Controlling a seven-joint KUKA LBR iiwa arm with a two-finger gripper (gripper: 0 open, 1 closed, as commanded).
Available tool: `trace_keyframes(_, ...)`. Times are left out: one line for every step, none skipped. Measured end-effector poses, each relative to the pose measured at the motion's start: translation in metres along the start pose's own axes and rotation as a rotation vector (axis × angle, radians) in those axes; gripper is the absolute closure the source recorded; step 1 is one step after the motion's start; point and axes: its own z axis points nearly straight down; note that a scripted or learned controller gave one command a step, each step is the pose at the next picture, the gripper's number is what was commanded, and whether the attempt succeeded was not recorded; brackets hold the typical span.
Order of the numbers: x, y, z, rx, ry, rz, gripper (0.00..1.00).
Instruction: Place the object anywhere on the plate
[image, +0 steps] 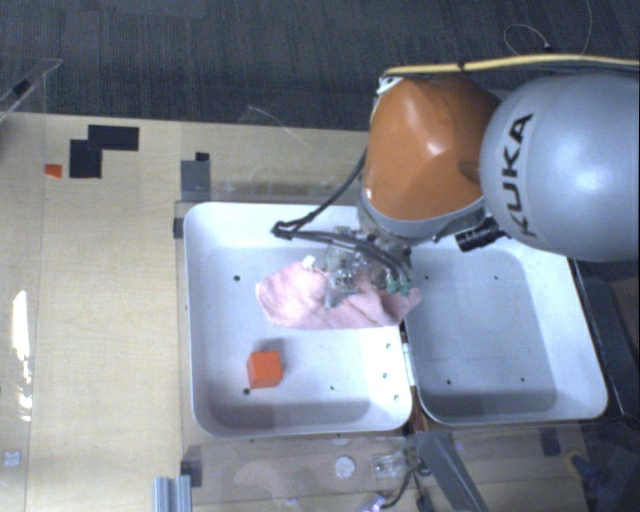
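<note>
My gripper (345, 275) hangs over the pink plate (320, 300) in the left bin (210, 300); I cannot tell how it stands. The orange block (265, 369) lies near the plate, toward the bin's front wall.

Two white bins (215, 300) sit side by side on a pale wooden bench (90, 330) bearing black markers (98, 148).

My gripper (345, 275) hangs over the pink plate (320, 300) in the left bin (215, 300), an orange block (265, 369) lying apart near the bin's front.
</note>
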Motion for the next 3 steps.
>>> trace_keyframes(0.010, 0.052, -0.003, -0.001, 0.001, -0.004, 1.00)
trace_keyframes(0.031, 0.097, 0.011, 0.000, 0.004, -0.002, 1.00)
trace_keyframes(0.030, 0.096, 0.011, 0.000, 0.004, -0.002, 0.00)
